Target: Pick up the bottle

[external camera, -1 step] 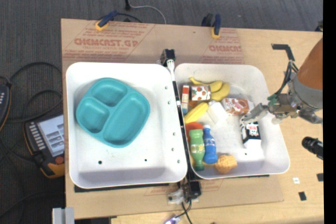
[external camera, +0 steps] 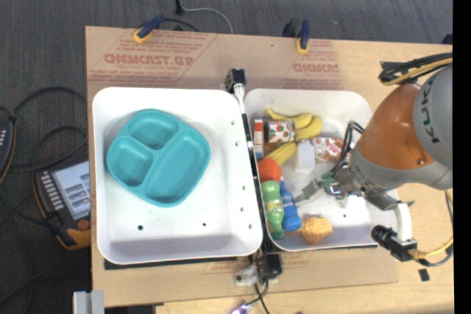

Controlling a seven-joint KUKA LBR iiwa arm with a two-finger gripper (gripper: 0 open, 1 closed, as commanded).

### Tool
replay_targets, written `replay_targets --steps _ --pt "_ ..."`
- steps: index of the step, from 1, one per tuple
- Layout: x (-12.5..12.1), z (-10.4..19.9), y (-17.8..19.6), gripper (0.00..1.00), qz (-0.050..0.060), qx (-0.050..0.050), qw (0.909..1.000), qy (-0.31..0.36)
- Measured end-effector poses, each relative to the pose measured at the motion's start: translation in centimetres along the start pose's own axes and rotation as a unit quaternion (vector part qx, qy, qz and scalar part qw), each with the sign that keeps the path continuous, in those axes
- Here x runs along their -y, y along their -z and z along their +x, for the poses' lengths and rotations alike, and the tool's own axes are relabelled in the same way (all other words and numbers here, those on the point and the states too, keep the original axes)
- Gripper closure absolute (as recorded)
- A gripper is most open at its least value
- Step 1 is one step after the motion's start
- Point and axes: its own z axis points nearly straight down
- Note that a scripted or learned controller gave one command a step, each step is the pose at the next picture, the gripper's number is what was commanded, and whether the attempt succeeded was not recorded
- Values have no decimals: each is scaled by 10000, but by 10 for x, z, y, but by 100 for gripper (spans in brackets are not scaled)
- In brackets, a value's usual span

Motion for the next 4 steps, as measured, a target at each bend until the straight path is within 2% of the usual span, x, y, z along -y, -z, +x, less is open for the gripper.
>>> replay_targets --steps 1,2,3,4 --pt "-2 31 4 0 -10 13 9960 -894" --pt "-11 -27 9 0 -12 3 9990 -454" --pt "-16 31 -23 0 -52 35 9960 -896" --pt "-27 -76 45 0 -20 19 9966 -827"
